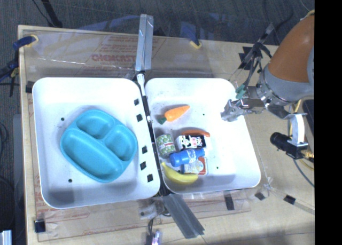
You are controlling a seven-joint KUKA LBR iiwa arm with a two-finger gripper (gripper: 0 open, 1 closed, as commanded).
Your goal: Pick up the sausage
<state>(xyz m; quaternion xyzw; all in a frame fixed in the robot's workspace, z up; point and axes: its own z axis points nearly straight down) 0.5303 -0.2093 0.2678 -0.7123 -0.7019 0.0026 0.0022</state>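
Observation:
The sausage (196, 132) is a thin reddish-brown piece in the right bin (235, 153). It lies along the top edge of a black-and-white carton (191, 141), which hides part of it. My gripper (232, 112) hangs over the bin's right rim, to the right of the sausage and slightly further back, well apart from it. Nothing shows between it and the bin floor.
An orange carrot (177, 112) lies behind the sausage. A small can (165, 145), a blue bottle (186, 157) and a banana (179, 176) crowd the front of the pile. A blue divided plate (99, 143) rests in the left bin (53, 100). Cables run right of the bins.

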